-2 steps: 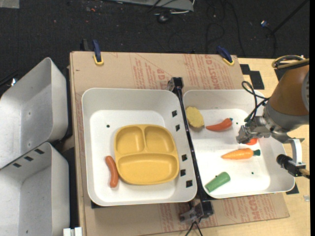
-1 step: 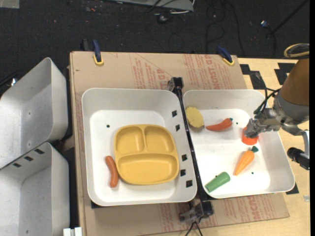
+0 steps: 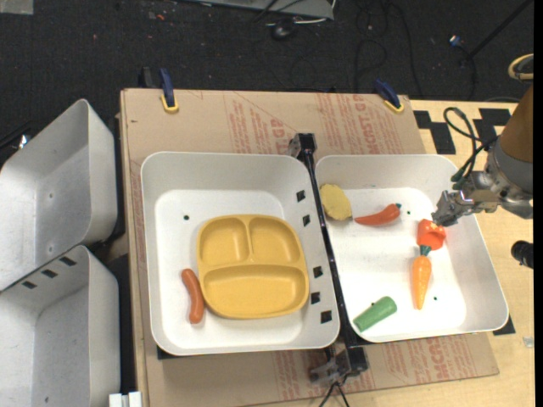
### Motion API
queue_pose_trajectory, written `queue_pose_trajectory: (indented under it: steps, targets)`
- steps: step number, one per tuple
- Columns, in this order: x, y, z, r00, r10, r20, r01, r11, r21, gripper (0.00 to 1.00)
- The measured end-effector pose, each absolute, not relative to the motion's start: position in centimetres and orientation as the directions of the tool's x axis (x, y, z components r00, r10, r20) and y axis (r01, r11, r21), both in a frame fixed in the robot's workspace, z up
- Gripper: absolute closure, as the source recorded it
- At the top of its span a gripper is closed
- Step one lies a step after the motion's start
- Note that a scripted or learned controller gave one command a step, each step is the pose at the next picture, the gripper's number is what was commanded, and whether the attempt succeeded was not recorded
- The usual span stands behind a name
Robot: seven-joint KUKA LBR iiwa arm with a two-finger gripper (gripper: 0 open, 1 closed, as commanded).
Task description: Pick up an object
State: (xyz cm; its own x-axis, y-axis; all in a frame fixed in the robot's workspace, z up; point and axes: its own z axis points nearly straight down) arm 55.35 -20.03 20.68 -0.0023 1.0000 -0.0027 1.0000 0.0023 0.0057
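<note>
My gripper hangs over the right bin's far right side, reaching in from the right. A small red-orange pepper with a green stem sits just below and left of its tip, touching or nearly touching it. An orange carrot lies directly in front of that pepper. A red chili and a pale yellow potato-like piece lie at the bin's far left. A green cucumber piece rests near the front.
The left bin holds a yellow divided plate and a red-brown sausage beside its left edge. A black divider runs between the bins. Two grey containers stand off the bench's left.
</note>
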Motion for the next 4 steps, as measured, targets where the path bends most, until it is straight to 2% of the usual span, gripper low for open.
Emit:
queue_pose_trajectory:
  steps: [1,4]
  targets:
    - [55.2,-15.4,20.2,-0.006,1.0,0.002,1.0,0.006,-0.002,1.0]
    - [56.7,-0.3,19.8,-0.008,1.0,0.002,1.0,0.008,-0.001,1.0]
